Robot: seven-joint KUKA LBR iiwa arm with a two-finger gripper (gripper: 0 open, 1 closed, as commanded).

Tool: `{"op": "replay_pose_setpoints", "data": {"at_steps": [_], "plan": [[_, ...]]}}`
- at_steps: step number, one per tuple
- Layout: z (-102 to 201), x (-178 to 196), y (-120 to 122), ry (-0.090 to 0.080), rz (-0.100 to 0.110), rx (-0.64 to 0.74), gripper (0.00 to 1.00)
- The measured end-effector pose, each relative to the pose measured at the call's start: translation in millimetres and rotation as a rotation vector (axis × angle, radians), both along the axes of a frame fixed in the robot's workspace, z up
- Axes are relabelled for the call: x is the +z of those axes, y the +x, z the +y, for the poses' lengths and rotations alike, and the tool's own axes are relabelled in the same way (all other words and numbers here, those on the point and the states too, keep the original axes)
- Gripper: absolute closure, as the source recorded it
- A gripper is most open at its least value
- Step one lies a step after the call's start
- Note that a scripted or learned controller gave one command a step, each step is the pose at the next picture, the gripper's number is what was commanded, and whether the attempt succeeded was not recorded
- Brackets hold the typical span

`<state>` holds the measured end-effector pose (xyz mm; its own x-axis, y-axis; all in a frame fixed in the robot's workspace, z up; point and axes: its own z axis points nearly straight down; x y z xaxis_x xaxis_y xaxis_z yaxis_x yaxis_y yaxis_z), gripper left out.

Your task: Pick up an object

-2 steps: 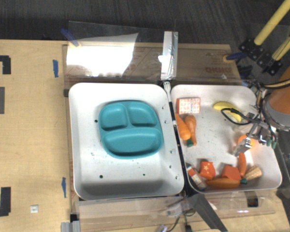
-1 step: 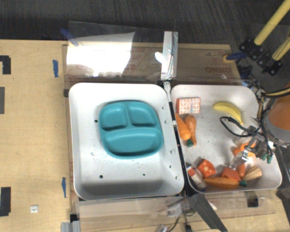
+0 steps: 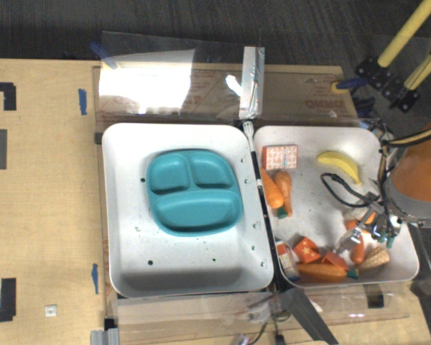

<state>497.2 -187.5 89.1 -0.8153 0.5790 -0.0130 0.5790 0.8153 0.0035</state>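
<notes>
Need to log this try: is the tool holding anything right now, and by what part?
Cannot be told. The tool is down among the toy food at the right bin's near-right corner, and the clutter hides any hold.

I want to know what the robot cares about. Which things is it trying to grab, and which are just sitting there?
For the job:
gripper
right bin
banana
carrots
pink box
red and orange toys

Just lying about:
left bin
teal plate
blue tape
yellow poles
</notes>
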Motion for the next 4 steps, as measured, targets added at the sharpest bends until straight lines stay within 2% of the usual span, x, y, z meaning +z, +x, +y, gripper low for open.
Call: {"op": "replay_pose_setpoints", "data": {"at_steps": [1, 2, 3, 4], "plan": [[1, 0, 10, -0.003, 0.001, 0.091, 0.00], [5, 0, -14, -0.001, -0.001, 0.065, 0.00], [5, 13, -9, -0.006, -0.014, 0.067, 1.00], [34, 112, 52, 0.003, 0.000, 0.020, 1.00]]}}
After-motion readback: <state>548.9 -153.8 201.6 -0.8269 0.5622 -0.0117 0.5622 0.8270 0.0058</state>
